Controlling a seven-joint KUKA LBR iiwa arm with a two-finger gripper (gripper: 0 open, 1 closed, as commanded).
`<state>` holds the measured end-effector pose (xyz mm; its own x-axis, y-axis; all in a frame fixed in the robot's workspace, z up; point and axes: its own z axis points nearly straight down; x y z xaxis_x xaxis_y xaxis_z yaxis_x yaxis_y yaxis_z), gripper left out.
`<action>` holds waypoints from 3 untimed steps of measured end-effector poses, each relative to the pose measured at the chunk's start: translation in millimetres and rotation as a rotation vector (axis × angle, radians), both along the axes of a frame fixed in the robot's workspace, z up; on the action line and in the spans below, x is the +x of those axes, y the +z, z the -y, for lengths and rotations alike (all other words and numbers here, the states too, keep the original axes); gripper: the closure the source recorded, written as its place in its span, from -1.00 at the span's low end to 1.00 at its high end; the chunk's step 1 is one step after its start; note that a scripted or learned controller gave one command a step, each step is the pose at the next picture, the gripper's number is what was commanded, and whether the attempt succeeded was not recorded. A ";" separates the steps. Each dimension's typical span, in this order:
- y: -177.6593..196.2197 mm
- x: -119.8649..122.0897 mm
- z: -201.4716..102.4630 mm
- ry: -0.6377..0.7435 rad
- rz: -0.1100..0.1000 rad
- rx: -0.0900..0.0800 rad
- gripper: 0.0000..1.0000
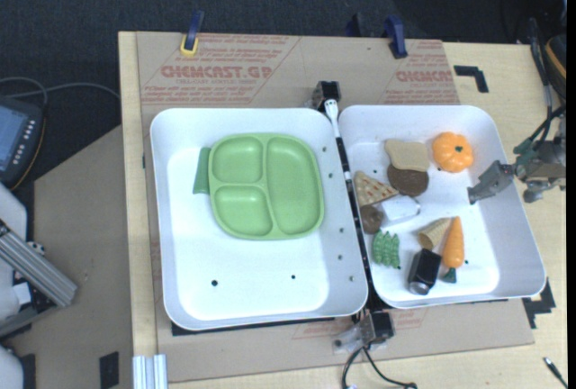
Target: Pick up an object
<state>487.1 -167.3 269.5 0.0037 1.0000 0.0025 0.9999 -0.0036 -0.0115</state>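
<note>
Camera view—gripper [490, 181] fingers indistinct.

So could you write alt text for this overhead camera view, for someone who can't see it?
Two shallow white bins sit side by side on a bench: the left bin holds a green divided plate, the right bin a jumble of toy foods including a small orange pumpkin and a carrot. A robot gripper reaches in over the right bin's right edge.
</note>
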 end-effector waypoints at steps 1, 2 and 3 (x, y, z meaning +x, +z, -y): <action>5.8 2.2 -0.4 0.004 0.012 -0.003 -1.00; -56.8 -0.7 0.6 0.003 0.006 0.000 -1.00; -108.1 4.1 8.6 0.003 0.006 0.000 -1.00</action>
<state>491.2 -175.9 161.4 0.0009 1.0000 0.0026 1.0000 -0.0009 -0.0058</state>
